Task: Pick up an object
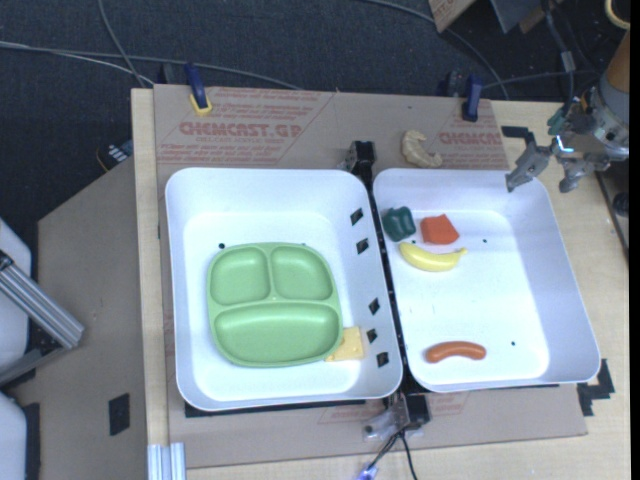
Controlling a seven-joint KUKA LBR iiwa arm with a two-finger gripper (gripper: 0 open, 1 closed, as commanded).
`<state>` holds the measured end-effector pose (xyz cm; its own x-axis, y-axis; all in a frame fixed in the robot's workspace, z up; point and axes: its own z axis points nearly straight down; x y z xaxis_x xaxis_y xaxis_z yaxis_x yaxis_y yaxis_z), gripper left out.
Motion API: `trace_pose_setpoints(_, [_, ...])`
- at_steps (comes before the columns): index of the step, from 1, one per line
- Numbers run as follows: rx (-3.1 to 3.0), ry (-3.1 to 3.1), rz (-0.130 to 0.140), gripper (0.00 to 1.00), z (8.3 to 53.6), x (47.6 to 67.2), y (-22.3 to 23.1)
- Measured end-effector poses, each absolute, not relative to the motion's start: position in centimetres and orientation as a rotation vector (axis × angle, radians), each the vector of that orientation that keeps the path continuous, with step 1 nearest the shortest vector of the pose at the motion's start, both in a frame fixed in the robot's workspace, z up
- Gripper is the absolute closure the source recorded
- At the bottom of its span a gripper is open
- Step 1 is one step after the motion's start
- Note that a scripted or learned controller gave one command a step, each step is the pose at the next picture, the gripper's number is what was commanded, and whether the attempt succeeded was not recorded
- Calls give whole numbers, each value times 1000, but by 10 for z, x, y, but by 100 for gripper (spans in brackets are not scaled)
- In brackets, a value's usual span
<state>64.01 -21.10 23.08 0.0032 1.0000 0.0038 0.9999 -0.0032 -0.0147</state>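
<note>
The right bin (540, 298) holds a green pepper toy (398, 223), an orange-red block (439, 230), a yellow banana (432, 258) and a red sausage (456, 351). My gripper (546, 171) hangs at the far right, over the right bin's back right corner, well away from those objects. Its two fingers are spread apart with nothing between them.
The left bin (190, 268) carries a green divided plate (274, 303) with a yellow cheese wedge (348, 345) at its lower right. A beige lump (420, 148) lies on the board behind the bins. Clamps (199, 96) stand at the board's back edge.
</note>
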Motion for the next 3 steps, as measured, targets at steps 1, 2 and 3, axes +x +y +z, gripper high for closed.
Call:
trace_pose_setpoints(1, [-2221, -2221, 0, 0, 240, 643, -210])
trace_pose_setpoints(2, [-2216, -2219, 4, 0, 180, 639, -203])
trace_pose_setpoints(3, [-2215, -2219, 5, 0, 119, 645, -206])
